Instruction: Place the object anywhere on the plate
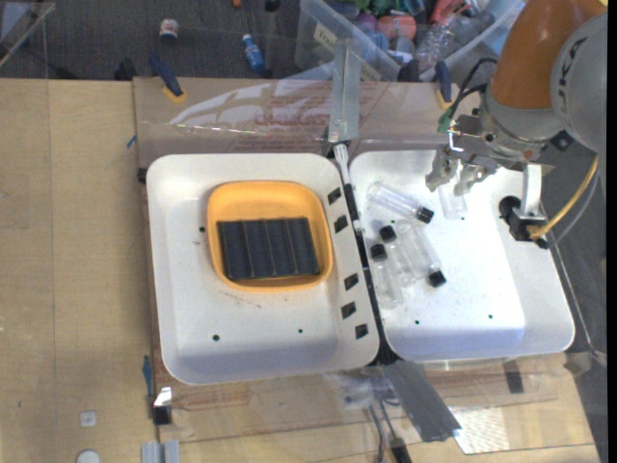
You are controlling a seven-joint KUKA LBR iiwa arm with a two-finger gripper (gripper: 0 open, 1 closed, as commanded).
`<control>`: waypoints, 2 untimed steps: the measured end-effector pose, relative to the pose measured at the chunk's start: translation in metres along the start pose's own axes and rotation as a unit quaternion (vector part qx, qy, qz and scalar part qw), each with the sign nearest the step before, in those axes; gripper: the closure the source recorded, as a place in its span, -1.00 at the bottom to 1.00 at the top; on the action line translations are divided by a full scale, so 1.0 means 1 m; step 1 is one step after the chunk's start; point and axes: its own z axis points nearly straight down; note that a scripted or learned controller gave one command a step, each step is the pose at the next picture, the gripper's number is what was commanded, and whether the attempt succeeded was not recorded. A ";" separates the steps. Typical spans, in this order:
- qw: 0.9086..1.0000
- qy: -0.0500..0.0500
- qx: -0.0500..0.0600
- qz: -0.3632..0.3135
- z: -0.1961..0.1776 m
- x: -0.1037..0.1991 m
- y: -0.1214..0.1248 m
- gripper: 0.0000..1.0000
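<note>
The jaws (453, 183) hang over the back part of the right bin (501, 307), pointing down; whether they are open or closed cannot be told, and nothing can be made out between them. Above them the grey arm (569, 56) with its orange band enters from the right.

Just left and toward the front of the jaws, on the floor of the right bin, lie several clear plastic tubes with black caps (400, 204), clustered near the bin's left wall; some lie touching or overlapping, and their outlines are hard to separate against the white.

In the left bin (183, 326) sits an orange plate (265, 196) with rounded corners. A dark ribbed rectangular block (268, 248) lies flat on the plate, covering its front half.

Beyond the bins, at the back of the bench (58, 210), stands a clear tub of mixed coloured items (405, 8).
</note>
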 end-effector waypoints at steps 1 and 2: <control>1.000 0.000 -0.001 -0.016 -0.019 0.020 0.011 1.00; 0.995 0.000 -0.002 -0.098 -0.050 0.029 0.009 1.00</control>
